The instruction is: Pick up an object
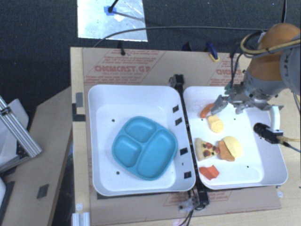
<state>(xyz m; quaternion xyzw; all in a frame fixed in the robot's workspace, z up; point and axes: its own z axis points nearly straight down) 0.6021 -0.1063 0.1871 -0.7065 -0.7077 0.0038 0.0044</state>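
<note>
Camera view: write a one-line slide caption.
Gripper hovers over toy food in the right bin; blue tray sits in the left bin.

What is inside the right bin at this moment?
The right bin holds an orange carrot-like piece, a yellow corn piece, a pizza slice, a burger-like bun and a red piece. The gripper covers the bin floor beneath it.

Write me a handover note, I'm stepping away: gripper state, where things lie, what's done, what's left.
Gripper: above the right bin, beside the orange piece; it holds nothing.
Right bin also holds the corn piece, pizza slice, bread roll and red piece.
Left bin: blue divided plate.
Done: nothing picked.
Left: grasp and lift one object.
</note>
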